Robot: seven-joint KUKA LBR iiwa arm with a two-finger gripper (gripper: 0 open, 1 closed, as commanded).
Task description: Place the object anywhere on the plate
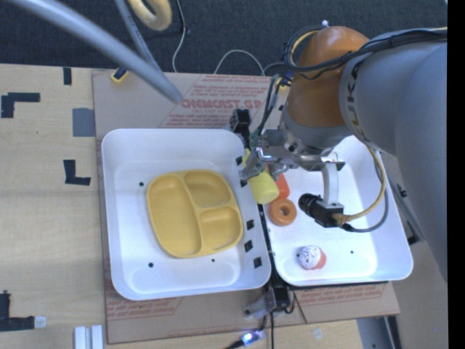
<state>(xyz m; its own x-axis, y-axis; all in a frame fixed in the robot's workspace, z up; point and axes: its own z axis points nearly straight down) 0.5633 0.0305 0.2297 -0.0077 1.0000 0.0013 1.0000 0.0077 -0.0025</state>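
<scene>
Honestly, I can't tell from here what my pincer (256, 167) is doing over the yellow block (264, 187) at the bins' divider, just right of the plate (195, 213), but it looks light, stiff, smooth; I'd pinch its flat sides.

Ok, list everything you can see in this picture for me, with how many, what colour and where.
Left bin: one, white, left half of the bench.
Right bin: one, white, beside it on the right.
Plate: one, yellow, three compartments, in the left bin.
Yellow cylinder: one, yellow, at the pincer, over the left edge of the right bin.
Ring: one, orange, in the right bin.
Small ball: one, white and orange, near front of the right bin.
Cardboard sheet: one, brown, under both bins.
Arm: one, grey with an orange band, from the right.
Pincer: one, dark, above the seam between bins.
</scene>
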